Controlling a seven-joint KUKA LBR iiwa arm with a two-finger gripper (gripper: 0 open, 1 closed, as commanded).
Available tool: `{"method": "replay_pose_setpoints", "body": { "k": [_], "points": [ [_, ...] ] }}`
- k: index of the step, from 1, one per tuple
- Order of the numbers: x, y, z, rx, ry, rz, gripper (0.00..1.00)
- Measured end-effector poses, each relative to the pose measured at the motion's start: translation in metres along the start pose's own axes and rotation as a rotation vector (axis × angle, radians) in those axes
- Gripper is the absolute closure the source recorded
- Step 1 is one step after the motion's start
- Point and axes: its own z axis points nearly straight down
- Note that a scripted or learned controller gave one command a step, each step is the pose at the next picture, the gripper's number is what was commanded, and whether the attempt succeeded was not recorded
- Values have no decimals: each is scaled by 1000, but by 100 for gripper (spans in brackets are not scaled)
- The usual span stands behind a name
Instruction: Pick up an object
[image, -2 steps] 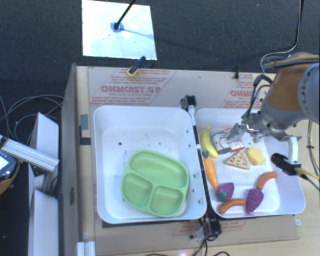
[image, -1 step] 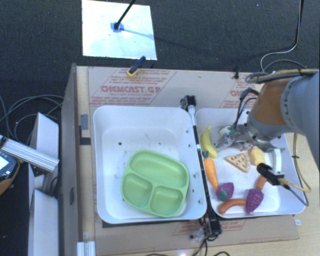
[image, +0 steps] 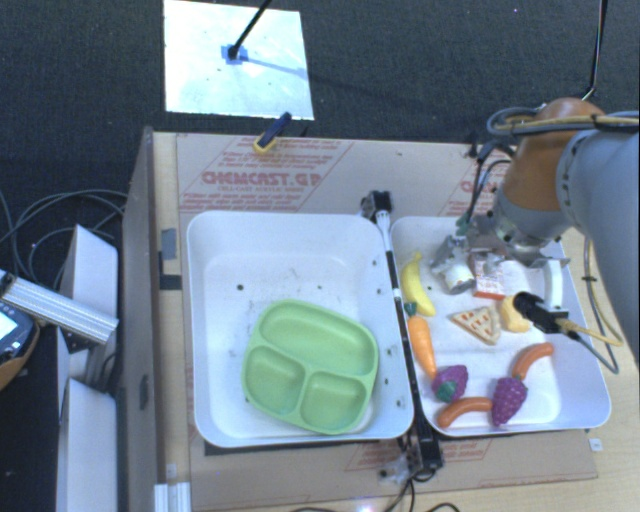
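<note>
- Dark carpet surrounds a bench (image: 300, 165) topped with printed cardboard; two shallow white bins sit side by side on it.
- Right bin (image: 585, 395), right of frame, holds the toy food: a banana (image: 414, 285) at its left wall, a carrot (image: 422, 346) below that, a sandwich wedge (image: 477, 323) at centre, two sausages (image: 531, 359) (image: 464, 410) and two purple grape bunches (image: 450, 381) (image: 508, 399) toward the lower edge.
- Gripper (image: 458, 268) hangs low over the upper part of the right bin, just right of the banana; whether its grip is wide, narrow or closed on anything cannot be told.
- A red-and-white item (image: 490, 285) lies just right of the gripper; its kind is unclear.
- Left bin (image: 225, 270), centre of frame, holds a green divided plate (image: 310, 365) in its lower half.
- Grey arm (image: 600, 180) enters from the upper right.
</note>
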Motion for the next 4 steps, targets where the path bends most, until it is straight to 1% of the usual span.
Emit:
{"method": "replay_pose_setpoints", "body": {
  "k": [1, 2, 3, 4],
  "points": [
    [-28, -35, 29, -9, -2, 0, 0],
    [-55, -32, -63, -1, -2, 3, 0],
    [-55, -60, 19, -1, -1, 1, 0],
    [-33, -5, 30, 44, 4, -4, 0]
  ]
}}
